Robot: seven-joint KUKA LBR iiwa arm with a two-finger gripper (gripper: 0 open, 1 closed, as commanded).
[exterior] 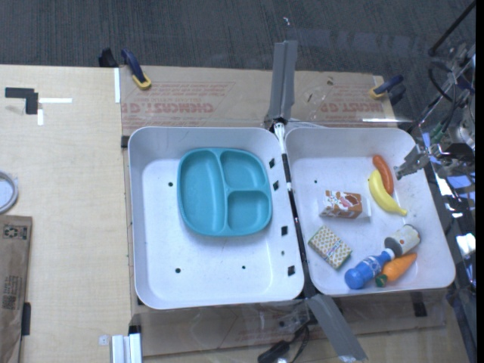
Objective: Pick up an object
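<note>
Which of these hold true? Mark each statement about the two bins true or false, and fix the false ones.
1. The blue divided plate lies in the left bin. True.
2. The banana lies on the plate. False: it lies in the right bin, beside a red-orange sausage-shaped item.
3. The blue bottle lies near the right bin's front edge, next to the carrot. True.
4. The pincer holds the snack packet. False: the packet lies on the bin floor, apart from the pincer.

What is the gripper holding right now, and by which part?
Nothing is held. The gripper sits at the right bin's far right edge, apart from the hot dog and banana; nothing sits between its fingers.
</note>
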